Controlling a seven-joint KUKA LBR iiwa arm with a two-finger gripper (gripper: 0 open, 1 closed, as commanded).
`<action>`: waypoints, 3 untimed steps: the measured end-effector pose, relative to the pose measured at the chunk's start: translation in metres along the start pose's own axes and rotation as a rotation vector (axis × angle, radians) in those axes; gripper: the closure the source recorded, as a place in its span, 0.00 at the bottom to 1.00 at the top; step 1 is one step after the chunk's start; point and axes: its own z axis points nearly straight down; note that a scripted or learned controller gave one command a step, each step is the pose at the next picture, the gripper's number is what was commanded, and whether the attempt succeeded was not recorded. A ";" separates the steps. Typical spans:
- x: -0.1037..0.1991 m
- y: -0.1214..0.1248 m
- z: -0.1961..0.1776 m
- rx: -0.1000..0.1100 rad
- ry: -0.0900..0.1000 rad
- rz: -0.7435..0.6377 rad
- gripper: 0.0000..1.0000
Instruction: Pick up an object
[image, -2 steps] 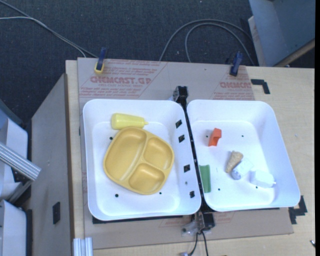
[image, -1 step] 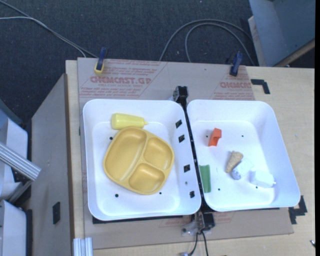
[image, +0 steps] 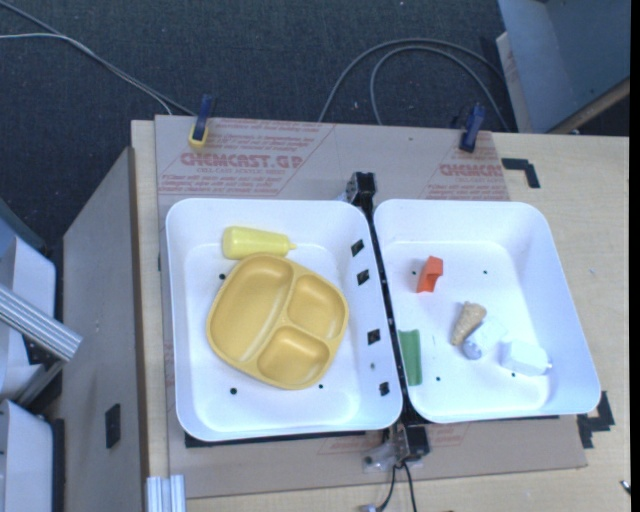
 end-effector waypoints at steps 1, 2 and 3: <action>0.000 0.001 -0.012 -0.005 -0.003 -0.001 1.00; 0.000 0.001 -0.023 -0.010 -0.006 -0.002 1.00; 0.000 0.002 -0.035 -0.015 -0.009 -0.002 1.00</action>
